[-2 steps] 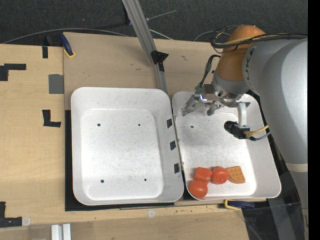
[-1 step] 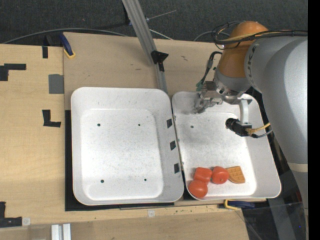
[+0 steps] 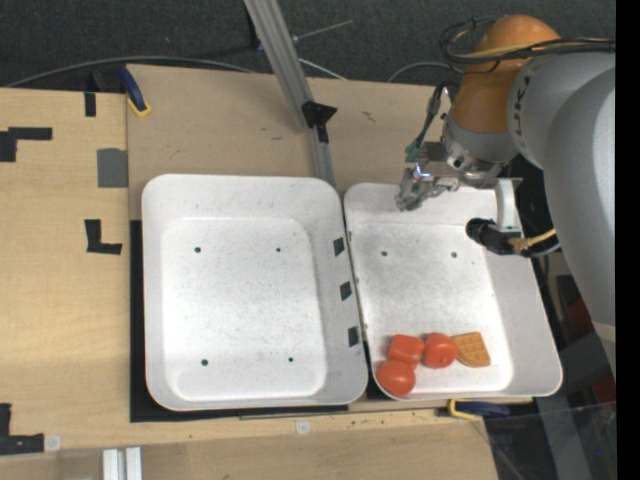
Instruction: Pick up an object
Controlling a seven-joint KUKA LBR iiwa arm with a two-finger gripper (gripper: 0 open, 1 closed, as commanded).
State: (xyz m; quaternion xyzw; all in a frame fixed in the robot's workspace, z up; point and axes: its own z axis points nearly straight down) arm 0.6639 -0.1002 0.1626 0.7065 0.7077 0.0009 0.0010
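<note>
On the wooden bench with two white bins, my pincer hangs over the right bin's far edge, carrying nothing, so I judge I must next travel to the red pieces and cracker along its near edge.

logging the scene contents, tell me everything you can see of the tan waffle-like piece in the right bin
The tan piece is a small, flat, roughly square item with a faint grid texture, like a toy waffle or cracker. It lies flat at the near edge of the right bin, touching a red piece beside it. The pincer is at the bin's far rim, well apart.
</note>
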